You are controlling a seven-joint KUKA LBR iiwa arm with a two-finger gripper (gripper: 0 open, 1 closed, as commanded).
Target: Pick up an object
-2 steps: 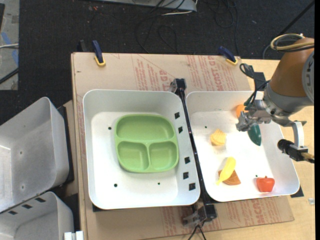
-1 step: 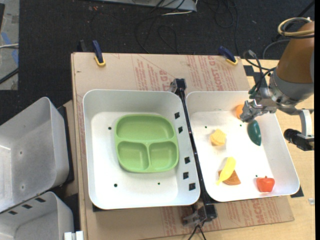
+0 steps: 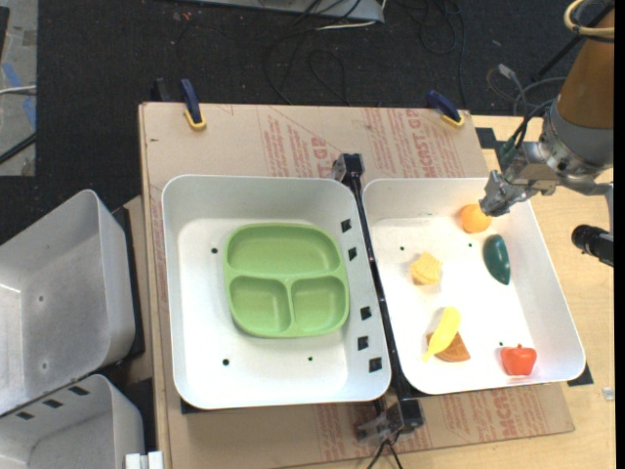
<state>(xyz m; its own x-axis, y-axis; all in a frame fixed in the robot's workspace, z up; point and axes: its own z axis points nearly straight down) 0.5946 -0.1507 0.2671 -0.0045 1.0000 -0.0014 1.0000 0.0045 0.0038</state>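
Observation:
My gripper [image 3: 496, 199] hangs at the far right corner of the right bin [image 3: 562, 291], just above and to the right of a small orange fruit [image 3: 474, 220]. A dark green pepper-like piece [image 3: 497, 259] lies a little nearer. A pale yellow chunk [image 3: 426, 270] sits mid-bin. Toward the front lie a yellow banana [image 3: 443, 330] over a brown wedge [image 3: 455, 352], and a red pepper [image 3: 519, 361] at the front right.
The left bin [image 3: 186, 262] holds a green divided tray [image 3: 288, 279]. A black divider with clips [image 3: 366, 281] runs between the bins. Grey tubs [image 3: 59, 301] stand off the bench at the left. Cables trail behind the bench.

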